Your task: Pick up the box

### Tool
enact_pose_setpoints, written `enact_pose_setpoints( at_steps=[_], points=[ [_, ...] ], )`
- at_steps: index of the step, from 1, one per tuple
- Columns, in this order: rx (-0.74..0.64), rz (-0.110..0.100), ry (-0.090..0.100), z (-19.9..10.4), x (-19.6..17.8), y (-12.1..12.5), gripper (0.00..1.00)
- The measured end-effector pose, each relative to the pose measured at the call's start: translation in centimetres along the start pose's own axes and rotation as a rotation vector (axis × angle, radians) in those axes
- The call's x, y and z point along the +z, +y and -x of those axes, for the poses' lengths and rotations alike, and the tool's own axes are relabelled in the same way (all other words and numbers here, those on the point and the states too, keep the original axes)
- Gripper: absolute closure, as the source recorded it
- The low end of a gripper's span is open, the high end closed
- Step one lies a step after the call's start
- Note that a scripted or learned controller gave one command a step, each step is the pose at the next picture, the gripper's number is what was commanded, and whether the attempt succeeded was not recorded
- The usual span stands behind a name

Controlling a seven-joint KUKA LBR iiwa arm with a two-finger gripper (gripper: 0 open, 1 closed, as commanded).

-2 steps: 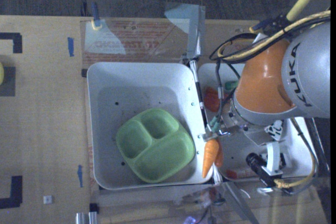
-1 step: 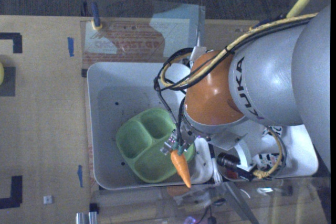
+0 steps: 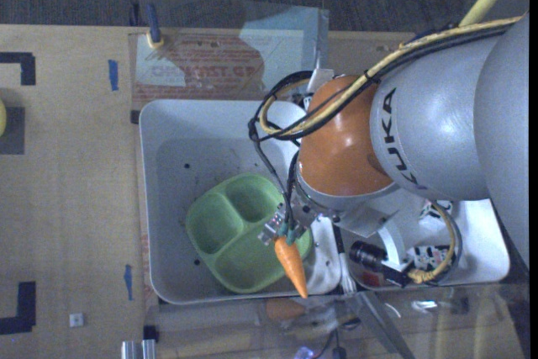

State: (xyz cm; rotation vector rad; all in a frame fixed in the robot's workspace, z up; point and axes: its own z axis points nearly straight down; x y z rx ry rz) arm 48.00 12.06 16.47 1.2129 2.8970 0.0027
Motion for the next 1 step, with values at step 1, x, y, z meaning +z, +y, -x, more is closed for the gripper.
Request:
enact_pose_setpoints(
  at_steps=[1],
  points=[
    [0.28, -0.001, -0.002, 2.06, -4.94, 3.76, 1.0]
  ],
)
